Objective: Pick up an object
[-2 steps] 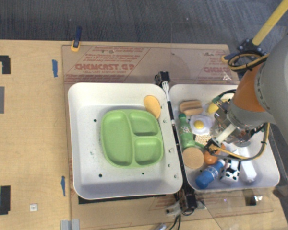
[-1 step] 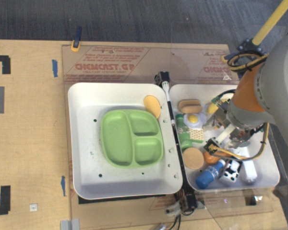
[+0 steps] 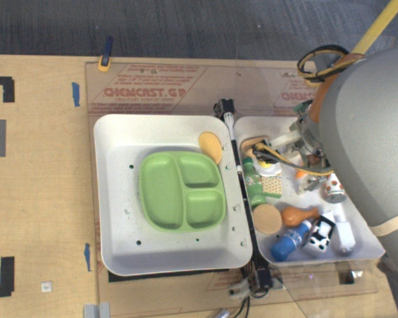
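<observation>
Progress on the pick looked slight: nothing could be seen lifted. The grey arm (image 3: 365, 131) hung over the right bin (image 3: 368, 247), and its gripper (image 3: 305, 152) sat low among the clutter near that bin's far side, though whether it was spread or closed I could not tell. Candidates lay close by: a green bottle (image 3: 255, 184), a round tan disc (image 3: 266, 218), an orange toy (image 3: 298, 214), a blue bottle (image 3: 288, 241). In the left bin (image 3: 113, 177) rested a green divided plate (image 3: 183, 191) and a yellow-orange lump (image 3: 211, 146). Grasping and raising remained.
</observation>
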Available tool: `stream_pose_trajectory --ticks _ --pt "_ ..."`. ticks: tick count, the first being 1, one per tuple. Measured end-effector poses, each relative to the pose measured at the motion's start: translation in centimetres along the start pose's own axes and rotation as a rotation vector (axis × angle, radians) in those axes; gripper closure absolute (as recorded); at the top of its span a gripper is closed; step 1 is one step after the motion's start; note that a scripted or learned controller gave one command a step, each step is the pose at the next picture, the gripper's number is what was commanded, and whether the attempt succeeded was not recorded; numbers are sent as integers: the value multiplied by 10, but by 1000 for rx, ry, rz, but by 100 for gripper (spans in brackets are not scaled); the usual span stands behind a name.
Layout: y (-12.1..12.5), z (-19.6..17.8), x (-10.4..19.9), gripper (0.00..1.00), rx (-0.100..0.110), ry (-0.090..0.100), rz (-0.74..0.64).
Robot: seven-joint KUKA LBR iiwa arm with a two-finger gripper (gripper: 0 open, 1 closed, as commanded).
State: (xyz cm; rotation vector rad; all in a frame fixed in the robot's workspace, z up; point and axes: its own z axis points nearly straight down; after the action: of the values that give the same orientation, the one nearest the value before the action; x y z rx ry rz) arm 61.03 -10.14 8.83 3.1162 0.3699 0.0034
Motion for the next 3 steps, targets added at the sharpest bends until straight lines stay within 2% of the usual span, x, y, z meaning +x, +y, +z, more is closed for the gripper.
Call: stream_pose_trajectory --ticks 1,2,3 --pt "46 0 -32 0 12 0 -208" --pt "28 0 -8 0 -1 2 25" --pt "27 -11 -9 100 1 -5 15"
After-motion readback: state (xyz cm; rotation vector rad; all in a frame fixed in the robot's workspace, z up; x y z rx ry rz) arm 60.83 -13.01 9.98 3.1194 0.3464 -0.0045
